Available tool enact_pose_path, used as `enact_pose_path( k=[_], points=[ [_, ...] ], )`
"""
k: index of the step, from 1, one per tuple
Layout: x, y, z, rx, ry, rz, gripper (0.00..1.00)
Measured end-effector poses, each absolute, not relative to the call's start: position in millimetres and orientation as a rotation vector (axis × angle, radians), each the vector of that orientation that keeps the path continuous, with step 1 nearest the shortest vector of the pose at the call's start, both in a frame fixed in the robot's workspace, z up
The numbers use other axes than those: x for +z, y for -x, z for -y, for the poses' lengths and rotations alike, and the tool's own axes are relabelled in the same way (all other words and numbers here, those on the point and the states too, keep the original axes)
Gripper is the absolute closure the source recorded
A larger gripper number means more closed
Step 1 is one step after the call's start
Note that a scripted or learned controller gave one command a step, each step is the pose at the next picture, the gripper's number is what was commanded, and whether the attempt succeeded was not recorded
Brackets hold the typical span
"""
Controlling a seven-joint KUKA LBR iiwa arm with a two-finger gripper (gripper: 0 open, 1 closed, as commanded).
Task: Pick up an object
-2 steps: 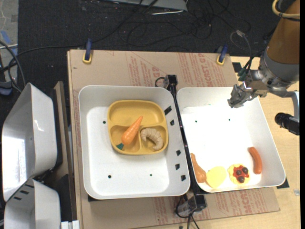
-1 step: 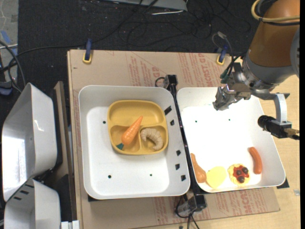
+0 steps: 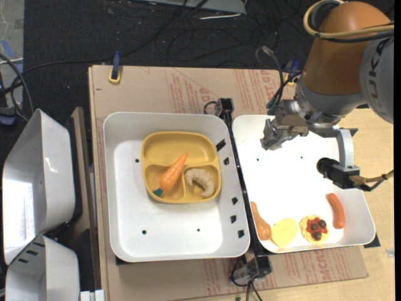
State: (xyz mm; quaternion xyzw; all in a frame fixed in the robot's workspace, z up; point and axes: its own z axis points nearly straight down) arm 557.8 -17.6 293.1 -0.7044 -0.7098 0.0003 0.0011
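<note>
sausage [image 3: 338,210] long axis near-vertical, right bin [image 3: 294,180]

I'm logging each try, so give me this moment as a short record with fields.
left bin: yellow divided plate holding a toy carrot and a shrimp
right bin: sausage, drumstick, yellow round piece, small tart along the near edge
gripper: over the right bin's far end, apart from the food

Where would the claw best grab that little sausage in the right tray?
Probably across the middle of the sausage, coming straight down from above. It lies flat and long, with bare floor on both long sides, so fingers could straddle its narrow width. The gripper hangs toward the far end of the right bin.
</note>
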Motion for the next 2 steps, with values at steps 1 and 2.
enact_pose_path(
  k=[1,2],
  points=[
    [275,-557.0,-26,0.002,2.211,2.228,1.00],
    [256,-545.9,-87,0.002,2.209,2.229,1.00]
  ],
)
